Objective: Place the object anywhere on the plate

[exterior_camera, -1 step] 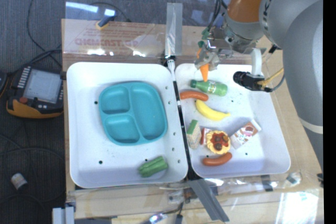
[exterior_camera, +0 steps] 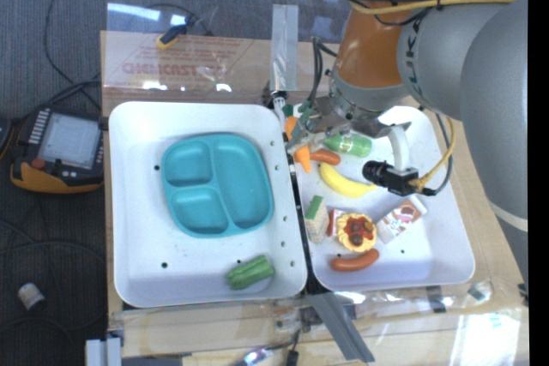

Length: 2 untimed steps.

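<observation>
I see the tool down at the far left corner of the right bin, tucked under the glossy orange wrist band and the smooth grey arm, and I cannot tell how it is set because the wrist hides it. Right beside the tool lies a cluster of small plastic toy foods: a green bottle-like piece, a small orange carrot shape and a short red-orange sausage, all close together, so I cannot tell which one is the object meant. Just toward me from the tool is a curved, smooth yellow banana, and further toward me a flat sandwich slice with a green edge, a round pizza-like piece, a small red and white carton and a longer glossy sausage. A black cylindrical fitting with yellow cable hangs off the arm over the bin, to the tool's right. The plate, a matte teal tray with rounded corners and three compartments, sits in the left bin, well off to the tool's left across the bins' shared rims. A bumpy green pepper rests near that bin's front edge, apart from the plate. Beyond the bins the counter carries a clear plastic sheet
</observation>
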Tool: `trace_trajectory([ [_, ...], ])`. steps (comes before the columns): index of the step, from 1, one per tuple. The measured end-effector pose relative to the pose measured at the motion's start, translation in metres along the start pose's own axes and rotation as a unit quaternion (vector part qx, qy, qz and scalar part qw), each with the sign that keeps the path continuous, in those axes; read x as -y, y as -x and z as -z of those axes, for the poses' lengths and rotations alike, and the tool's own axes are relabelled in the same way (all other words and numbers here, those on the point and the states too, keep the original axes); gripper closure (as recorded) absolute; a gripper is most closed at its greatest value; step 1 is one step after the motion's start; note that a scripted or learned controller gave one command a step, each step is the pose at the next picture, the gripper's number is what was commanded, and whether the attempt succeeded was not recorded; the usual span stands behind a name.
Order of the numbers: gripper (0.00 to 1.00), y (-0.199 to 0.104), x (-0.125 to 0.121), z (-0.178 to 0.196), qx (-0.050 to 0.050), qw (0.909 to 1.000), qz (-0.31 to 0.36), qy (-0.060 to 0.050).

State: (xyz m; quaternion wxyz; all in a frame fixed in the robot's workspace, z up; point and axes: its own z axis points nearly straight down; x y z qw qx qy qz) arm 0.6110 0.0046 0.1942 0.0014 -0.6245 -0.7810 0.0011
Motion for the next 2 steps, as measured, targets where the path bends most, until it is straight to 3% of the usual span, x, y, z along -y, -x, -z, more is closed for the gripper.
trace_trajectory([
  [1, 1.0, -0.0583, 0.0162, -0.0119, 0.0, 0.9999, 0.014, 0.0],
  [2, 0.0, -0.058, 0.0161, -0.0117, 0.0, 0.9999, 0.014, 0.0],
])
